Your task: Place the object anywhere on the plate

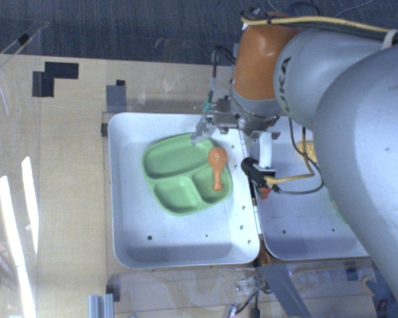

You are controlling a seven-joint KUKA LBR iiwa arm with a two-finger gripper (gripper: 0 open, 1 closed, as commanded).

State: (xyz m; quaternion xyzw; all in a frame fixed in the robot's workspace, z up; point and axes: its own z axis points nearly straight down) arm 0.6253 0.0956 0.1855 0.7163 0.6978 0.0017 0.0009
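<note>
The gripper is hovering over the upper right rim of the green divided plate; whether it is open or closed, I cannot tell, and nothing is showing in its grasp. Just below it, an orange toy drumstick is lying on the plate's right side, across a divider. The plate is sitting in the left white bin, beside the right bin.

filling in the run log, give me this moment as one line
arm: over left bin far edge | gripper: above plate rim, fingers unclear | orange drumstick toy: lying on green divided plate | status: object on plate
</note>
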